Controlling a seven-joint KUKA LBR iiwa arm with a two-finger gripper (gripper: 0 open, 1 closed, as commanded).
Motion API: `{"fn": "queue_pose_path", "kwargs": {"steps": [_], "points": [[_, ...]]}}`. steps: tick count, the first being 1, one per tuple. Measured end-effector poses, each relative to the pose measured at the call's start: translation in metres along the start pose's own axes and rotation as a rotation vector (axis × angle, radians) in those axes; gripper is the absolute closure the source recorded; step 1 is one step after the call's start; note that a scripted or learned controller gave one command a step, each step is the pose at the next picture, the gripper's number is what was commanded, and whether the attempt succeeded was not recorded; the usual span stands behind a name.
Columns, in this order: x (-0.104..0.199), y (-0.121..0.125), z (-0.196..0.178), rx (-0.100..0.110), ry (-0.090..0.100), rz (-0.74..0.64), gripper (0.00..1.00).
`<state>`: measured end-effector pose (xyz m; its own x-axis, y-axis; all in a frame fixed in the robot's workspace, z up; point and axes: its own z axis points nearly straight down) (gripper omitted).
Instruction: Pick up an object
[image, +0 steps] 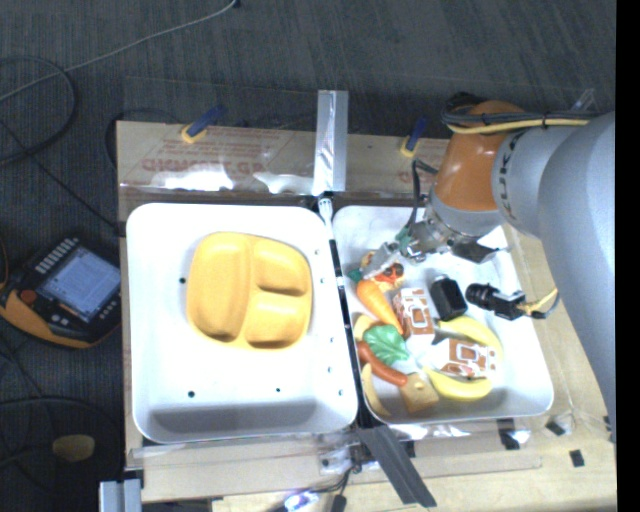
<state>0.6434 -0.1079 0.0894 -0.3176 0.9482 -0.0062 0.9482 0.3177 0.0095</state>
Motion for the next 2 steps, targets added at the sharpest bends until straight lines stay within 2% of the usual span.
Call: {"fn": "queue_pose_path", "kwargs": {"steps": [1, 2], "points": [[0.0031, -0.0414, -0.001, -0.001, 0.0, 0.001, 0.0], [0.0035, -0.0397, -0.0107, -0.006, 0.003, 0.002, 1.0]]}}
